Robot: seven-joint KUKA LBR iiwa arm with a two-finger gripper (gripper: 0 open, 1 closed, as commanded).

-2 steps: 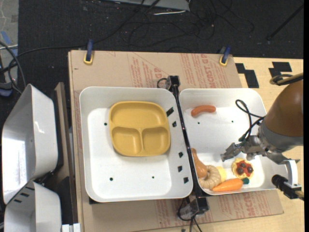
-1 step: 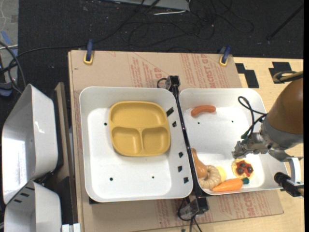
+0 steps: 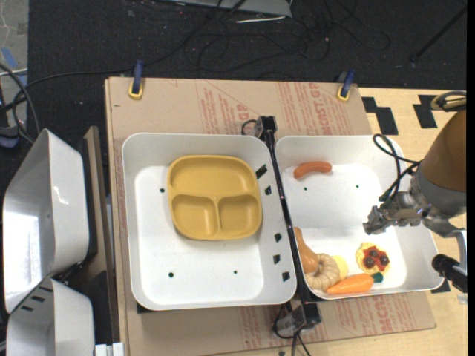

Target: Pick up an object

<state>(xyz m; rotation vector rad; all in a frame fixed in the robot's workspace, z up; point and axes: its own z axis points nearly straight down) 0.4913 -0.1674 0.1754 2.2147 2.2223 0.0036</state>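
In the right bin (image 3: 338,199) lie a sausage (image 3: 312,169) near the far wall, a small pizza slice (image 3: 372,258) with red toppings, an orange carrot (image 3: 349,284) along the near wall, and a beige croissant-like piece (image 3: 320,267) beside a brown drumstick shape (image 3: 304,251). My gripper (image 3: 377,224) hangs at the bin's right side, just above the pizza slice in the view, and nothing shows between its fingers. The left bin (image 3: 148,273) carries a yellow divided plate (image 3: 215,196).
Both bins rest on a cardboard-covered bench (image 3: 223,102) held by yellow clamps (image 3: 136,90) at the far edge. White containers (image 3: 41,206) stand off the bench to the left. Cables trail across the dark floor behind.
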